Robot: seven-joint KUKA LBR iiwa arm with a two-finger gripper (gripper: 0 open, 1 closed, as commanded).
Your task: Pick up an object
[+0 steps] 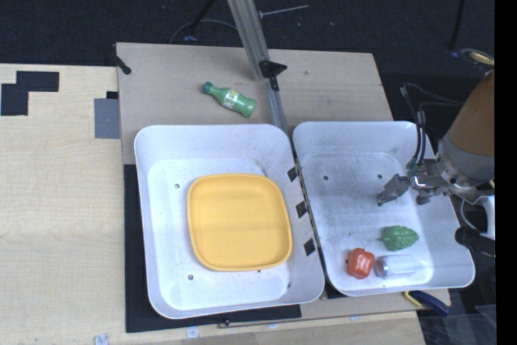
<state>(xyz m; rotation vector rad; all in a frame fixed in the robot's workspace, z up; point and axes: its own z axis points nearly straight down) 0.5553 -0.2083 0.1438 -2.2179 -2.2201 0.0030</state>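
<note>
Three things crowd the right bin's (355, 143) near edge: red pepper (360, 262), clear cup (399, 267), green lump (399, 237). Above them, open floor; gripper (393, 191) spread, holding nothing.

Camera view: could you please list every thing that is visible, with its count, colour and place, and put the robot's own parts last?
Plate: 1, yellow, lying flat in the left bin.
Left bin: 1, white, on the bench.
Right bin: 1, white, beside the left bin.
Green object: 1, green, right bin, near side.
Red object: 1, red, right bin, near edge.
Pale object: 1, whitish or clear, just right of the red object.
Bottle: 1, green, lying on the bench behind the left bin.
Metal bar: 1, grey, slanting behind the bins.
Gripper: 1, dark, over the right bin, above the green object.
Arm: 1, grey and orange, right side.
</note>
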